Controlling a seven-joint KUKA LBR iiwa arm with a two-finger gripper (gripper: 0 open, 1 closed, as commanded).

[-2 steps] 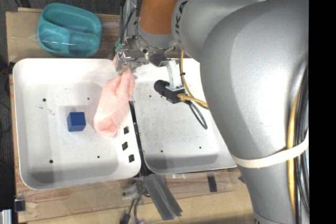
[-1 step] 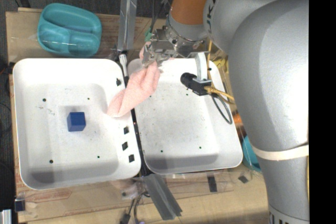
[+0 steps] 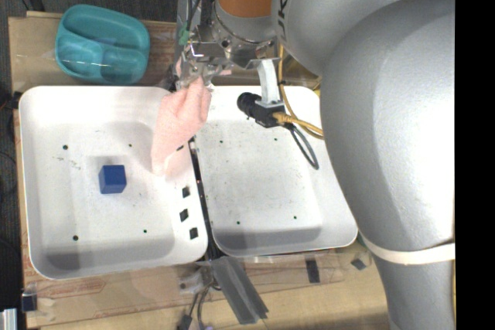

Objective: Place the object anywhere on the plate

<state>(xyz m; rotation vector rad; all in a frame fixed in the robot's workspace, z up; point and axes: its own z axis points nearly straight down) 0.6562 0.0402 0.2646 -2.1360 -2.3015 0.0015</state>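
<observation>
Pink cloth (image 3: 180,127) hangs limp from the gripper (image 3: 195,72), pinched at its top edge, over the divide between the bins. Teal plate (image 3: 102,42) sits behind the left bin (image 3: 46,166). Risk: thin pinch slips, cloth drops short; blue cube (image 3: 113,178) untouched.

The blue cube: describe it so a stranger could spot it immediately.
Start at the left white bin. On its floor, toward the left of centre, sits the blue cube, alone and apart from the pink cloth hanging nearby. It is the bin's one small, hard-edged, dark blue thing.
</observation>
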